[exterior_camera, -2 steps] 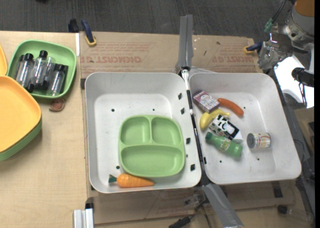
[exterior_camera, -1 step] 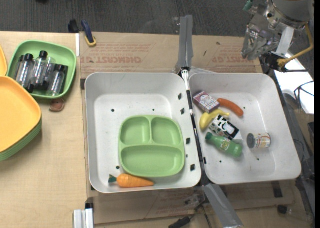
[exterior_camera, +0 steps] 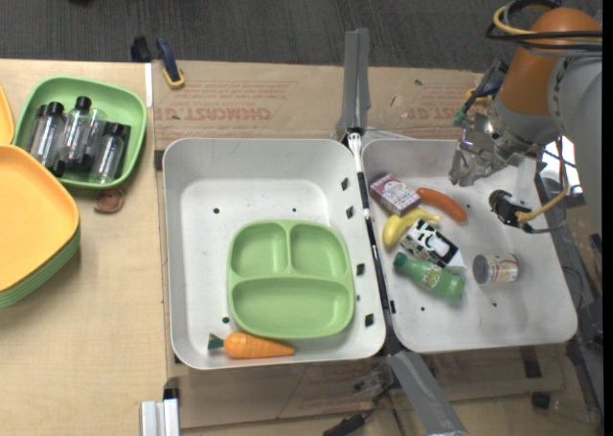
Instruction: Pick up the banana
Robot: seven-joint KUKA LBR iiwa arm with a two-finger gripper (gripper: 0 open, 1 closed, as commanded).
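The yellow banana (exterior_camera: 402, 225) lies in the right bin (exterior_camera: 536, 319), near its left wall, partly under a black-and-white packet (exterior_camera: 436, 244). My gripper (exterior_camera: 466, 172) hangs over the bin's back right area, well to the right of and behind the banana, with nothing visible in it. An orange-red sausage-shaped toy (exterior_camera: 442, 202) lies between the gripper and the banana.
A pink box (exterior_camera: 395, 193), a green bottle (exterior_camera: 430, 276) and a small can (exterior_camera: 495, 269) share the right bin. The left bin (exterior_camera: 192, 195) holds a green divided plate (exterior_camera: 290, 279) and a carrot (exterior_camera: 251, 347). A green tray of bottles (exterior_camera: 81, 132) and orange plates (exterior_camera: 34, 228) sit far left.
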